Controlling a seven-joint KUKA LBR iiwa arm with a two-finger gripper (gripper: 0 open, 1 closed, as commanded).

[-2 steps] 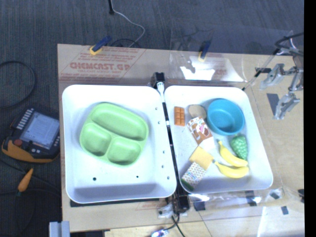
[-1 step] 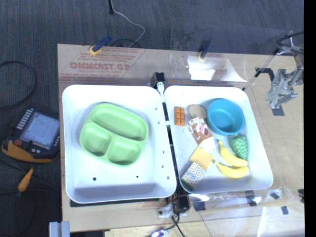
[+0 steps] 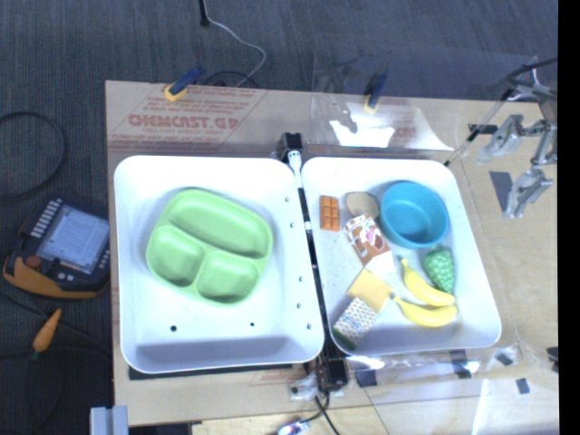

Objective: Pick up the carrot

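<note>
1. The pick is not yet under way. The gripper [image 3: 526, 166] is hanging off the far right corner of the right bin [image 3: 471, 243], well apart from everything in it and holding nothing. How wide it is set I cannot tell.
2. Nothing in either bin is reading plainly as a carrot. The nearest match is a tapered orange piece [image 3: 45, 330] lying on the floor past the bench's left edge, near the handheld controller [image 3: 63, 247] – I am only guessing that it is the target.
3. The next move is calling for a sure sighting of the target first, then a long traverse toward the left. If that orange piece is the one, I doubt the reach is there.
4. The right bin is looking crowded. A blue bowl [image 3: 414, 213] is sitting at its far side, with bananas [image 3: 424, 299], a yellow wedge [image 3: 370, 288], a printed packet [image 3: 366, 237] and an orange ridged block [image 3: 329, 212] packed close.
5. The left bin [image 3: 131, 270] is carrying a green divided plate [image 3: 210, 245] – it is not blocking anything.
</note>
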